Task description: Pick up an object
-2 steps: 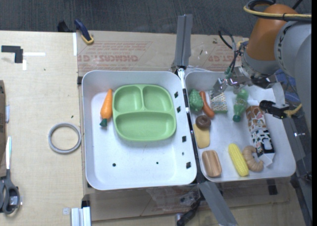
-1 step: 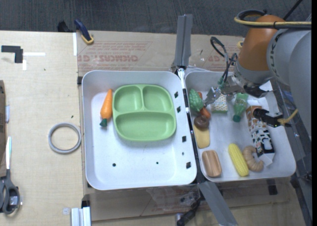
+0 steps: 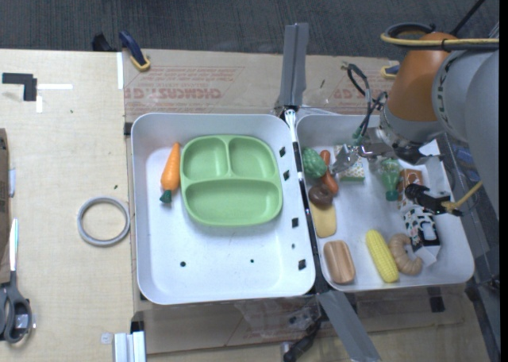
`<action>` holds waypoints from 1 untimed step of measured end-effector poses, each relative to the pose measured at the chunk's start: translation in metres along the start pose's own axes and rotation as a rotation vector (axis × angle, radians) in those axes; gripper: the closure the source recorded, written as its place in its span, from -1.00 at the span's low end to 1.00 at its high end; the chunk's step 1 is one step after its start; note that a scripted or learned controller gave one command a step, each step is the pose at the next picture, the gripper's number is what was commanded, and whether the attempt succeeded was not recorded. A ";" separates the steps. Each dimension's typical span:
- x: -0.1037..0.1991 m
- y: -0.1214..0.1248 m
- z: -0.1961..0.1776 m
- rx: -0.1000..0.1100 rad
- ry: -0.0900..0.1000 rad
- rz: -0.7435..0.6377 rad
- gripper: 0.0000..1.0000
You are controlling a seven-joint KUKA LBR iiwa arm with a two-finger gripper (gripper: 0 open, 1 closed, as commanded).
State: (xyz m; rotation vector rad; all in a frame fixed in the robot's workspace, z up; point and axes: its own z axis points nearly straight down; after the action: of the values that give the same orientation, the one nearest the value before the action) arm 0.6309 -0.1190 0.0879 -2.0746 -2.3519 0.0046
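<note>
Hovering at the right bin's (image 3: 456,269) twelve o'clock edge, the gripper (image 3: 347,160) nears a green toy (image 3: 314,163); its fingers' spread cannot be told. A clean pick likely needs centring first.

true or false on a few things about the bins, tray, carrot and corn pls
1. The green tray lies in the left bin. True.
2. The carrot lies inside the tray. False: it lies on the bin floor beside the tray's left edge.
3. The corn is in the right bin. True.
4. The tape ring is in the left bin. False: it lies on the bench, left of that bin.
5. The claw is over the left bin. False: it is over the right bin.
</note>
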 end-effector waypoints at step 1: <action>-0.033 -0.036 0.001 0.002 0.001 -0.102 -1.00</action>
State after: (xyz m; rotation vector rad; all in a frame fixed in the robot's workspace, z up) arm 0.5995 -0.1565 0.0874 -1.9508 -2.4535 0.0054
